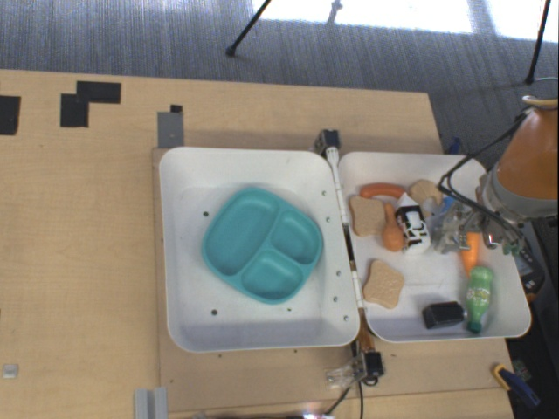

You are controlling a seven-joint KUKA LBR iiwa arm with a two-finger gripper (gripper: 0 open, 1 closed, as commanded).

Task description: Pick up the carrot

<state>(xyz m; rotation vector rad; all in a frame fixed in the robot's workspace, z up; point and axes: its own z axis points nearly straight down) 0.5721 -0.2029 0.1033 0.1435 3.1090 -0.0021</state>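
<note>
My claw (460,236) hangs low in the right bin (515,326). I cannot tell how it is set. The carrot (470,253) sits right under it, touching the green bottle (478,297) just past my claw.

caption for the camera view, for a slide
Gripper hangs over the right bin by the carrot and green bottle; teal plate in the left bin.

The grey arm with its orange band (533,151) reaches in from the right, wrist bent downward, the tool (456,234) hanging low at the right side, cables looping off its wrist.
</note>
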